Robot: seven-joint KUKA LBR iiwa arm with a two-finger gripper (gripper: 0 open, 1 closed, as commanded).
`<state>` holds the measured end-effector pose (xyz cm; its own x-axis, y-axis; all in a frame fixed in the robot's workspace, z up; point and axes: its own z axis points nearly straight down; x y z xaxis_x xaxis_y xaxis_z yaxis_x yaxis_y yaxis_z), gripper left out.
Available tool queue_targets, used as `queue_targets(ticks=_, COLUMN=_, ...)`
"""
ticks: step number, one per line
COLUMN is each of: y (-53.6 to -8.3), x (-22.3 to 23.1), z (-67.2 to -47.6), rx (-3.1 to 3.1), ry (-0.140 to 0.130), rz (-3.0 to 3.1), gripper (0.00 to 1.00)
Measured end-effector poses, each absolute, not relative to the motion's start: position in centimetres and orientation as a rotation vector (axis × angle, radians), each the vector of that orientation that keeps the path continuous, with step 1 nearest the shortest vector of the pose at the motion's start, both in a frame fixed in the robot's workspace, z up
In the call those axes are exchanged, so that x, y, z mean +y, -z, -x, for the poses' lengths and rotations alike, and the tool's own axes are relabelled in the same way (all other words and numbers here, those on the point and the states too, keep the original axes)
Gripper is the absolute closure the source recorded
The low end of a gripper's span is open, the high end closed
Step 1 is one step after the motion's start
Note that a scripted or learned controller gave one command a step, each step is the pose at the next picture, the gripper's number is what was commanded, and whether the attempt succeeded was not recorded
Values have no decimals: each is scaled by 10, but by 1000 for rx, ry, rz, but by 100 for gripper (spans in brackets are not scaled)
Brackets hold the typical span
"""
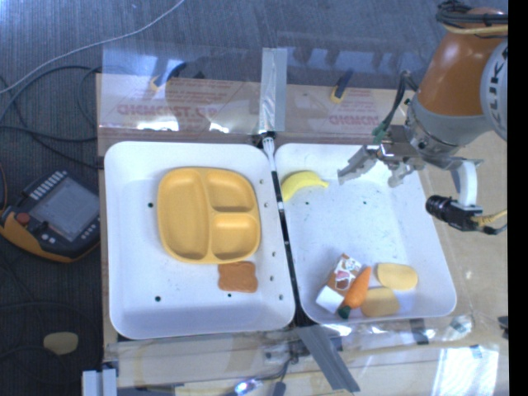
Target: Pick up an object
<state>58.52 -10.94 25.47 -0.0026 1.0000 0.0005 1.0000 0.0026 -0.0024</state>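
My gripper point(373, 170) hangs over the back of the right bin point(412, 221), its fingers spread open with nothing between them. A yellow banana-like piece point(301, 183) lies at the bin's back left corner, a short way left of the gripper. At the front of the same bin sit an orange carrot point(357, 287), a small red and white carton point(340, 280), a yellow oval piece point(397, 276) and a tan piece point(380, 303), all packed close together.
The left bin point(132, 246) holds a yellow divided tray point(209, 214) and a brown toast-like piece point(238, 277) just in front of it. A divider rim point(279, 221) separates the bins. A handheld pendant point(51, 214) lies on the floor at the far left.
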Motion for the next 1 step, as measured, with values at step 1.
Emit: queue_targets(ticks=1, y=-146, x=-99, z=-486, rx=-2151, ry=-4, rz=2283, gripper=0)
